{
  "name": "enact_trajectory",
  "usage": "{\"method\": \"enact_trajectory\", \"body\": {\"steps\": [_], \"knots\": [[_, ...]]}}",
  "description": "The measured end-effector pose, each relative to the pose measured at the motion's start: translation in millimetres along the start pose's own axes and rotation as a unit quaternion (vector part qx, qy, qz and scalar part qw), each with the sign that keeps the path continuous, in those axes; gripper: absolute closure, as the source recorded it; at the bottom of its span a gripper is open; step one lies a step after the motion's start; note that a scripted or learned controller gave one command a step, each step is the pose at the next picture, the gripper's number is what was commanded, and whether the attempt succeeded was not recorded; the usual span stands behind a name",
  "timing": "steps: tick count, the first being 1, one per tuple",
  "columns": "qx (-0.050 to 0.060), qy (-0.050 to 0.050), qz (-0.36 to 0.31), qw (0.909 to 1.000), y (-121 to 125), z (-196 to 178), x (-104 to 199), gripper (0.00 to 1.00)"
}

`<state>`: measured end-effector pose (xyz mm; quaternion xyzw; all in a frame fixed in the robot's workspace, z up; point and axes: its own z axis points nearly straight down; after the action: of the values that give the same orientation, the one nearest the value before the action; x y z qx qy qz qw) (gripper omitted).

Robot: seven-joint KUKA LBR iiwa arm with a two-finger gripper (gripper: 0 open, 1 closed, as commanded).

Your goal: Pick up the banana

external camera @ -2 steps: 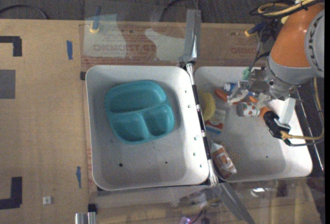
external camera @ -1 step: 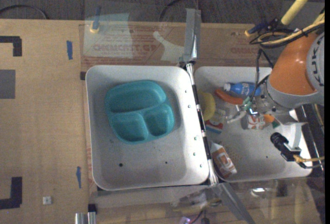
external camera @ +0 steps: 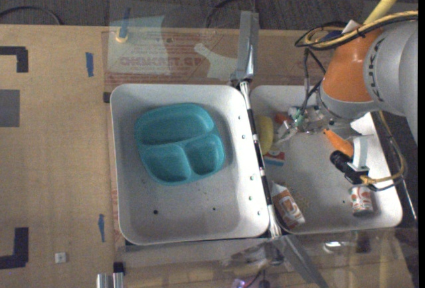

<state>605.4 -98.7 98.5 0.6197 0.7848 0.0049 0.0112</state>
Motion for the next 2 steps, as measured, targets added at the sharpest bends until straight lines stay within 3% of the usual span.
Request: {"method": "enact_trajectory", "body": {"steps": [1, 2], "knots": [[0.011, 0.004, 0.110, 0.9938, -27.4, -87.6, 55.8, 0.00], [0.013, 0.004, 0.157, 0.9876, -33.1, -16.2, 10.1, 0.00]]}}
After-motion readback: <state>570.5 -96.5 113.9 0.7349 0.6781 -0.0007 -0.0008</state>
